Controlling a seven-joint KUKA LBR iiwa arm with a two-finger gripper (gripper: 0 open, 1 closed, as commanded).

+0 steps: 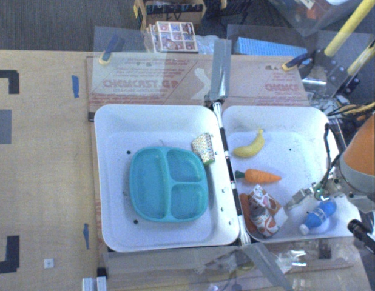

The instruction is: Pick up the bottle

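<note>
light: bright, even, from overhead | shadows: faint, soft | glare: white bins nearly washed out | focus: soft throughout, fine detail smeared | color: bluish cast

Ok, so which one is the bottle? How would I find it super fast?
Look at the right white bin, then go to its bottom corner nearest the grey arm. The bottle lies there on its side, just below the gripper. It is the one blue and clear thing there; the banana is yellow, the carrot orange.
</note>
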